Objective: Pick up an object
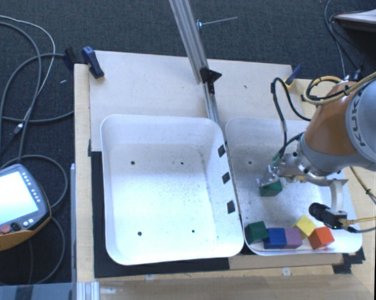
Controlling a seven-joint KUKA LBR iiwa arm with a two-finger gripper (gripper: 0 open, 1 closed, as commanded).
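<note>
One green block (271,188) sits at the claw (270,182) tip in the right bin (244,139), mid-floor, well apart from the block row at the near rim. Claw state: block looks pinched between the fingers, though the view is small; reads as closed on it. To do the step well: lift straight up, slow, no sideways drag, keep the grip centred so the block doesn't twist out. Other blocks: dark green (255,230), blue (274,236), purple (293,237), yellow (305,226), orange (321,237), all near the front rim. Left bin (115,131) alongside.
</note>
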